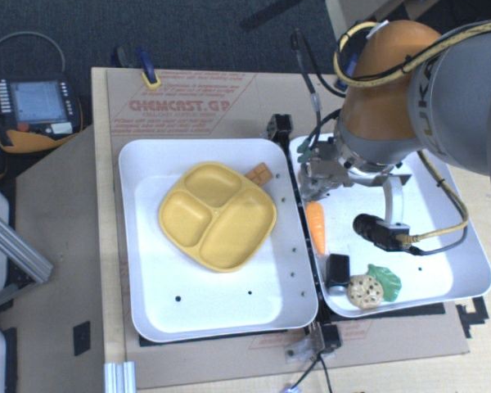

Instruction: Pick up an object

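Gripper (311,188), finger state impossible to tell, hangs just above the carrot (315,228), whose long axis runs along the right bin's (466,256) left wall.

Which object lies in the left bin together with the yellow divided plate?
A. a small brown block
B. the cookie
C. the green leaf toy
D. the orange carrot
A: the small brown block touches the yellow divided plate at its upper right rim, inside the left bin.
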Controlling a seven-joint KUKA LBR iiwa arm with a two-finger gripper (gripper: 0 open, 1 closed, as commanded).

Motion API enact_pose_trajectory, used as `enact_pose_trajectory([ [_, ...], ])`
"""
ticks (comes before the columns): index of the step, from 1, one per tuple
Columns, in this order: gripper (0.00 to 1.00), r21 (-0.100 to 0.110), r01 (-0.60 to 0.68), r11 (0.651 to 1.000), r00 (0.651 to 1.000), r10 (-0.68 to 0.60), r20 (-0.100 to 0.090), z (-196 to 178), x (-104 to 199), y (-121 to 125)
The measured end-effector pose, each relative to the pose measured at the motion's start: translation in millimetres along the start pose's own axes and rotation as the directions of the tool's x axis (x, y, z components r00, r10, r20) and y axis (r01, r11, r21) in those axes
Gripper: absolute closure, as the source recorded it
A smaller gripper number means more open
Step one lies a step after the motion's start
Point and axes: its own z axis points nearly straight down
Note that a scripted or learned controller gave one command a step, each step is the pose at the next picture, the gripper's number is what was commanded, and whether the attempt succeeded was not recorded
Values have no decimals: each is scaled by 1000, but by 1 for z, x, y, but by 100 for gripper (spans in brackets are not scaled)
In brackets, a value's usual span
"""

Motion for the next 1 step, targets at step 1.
enact_pose_trajectory([
  [1, 100, 0, 1, 1000, 1000, -1, 0, 9, 55, -7],
])
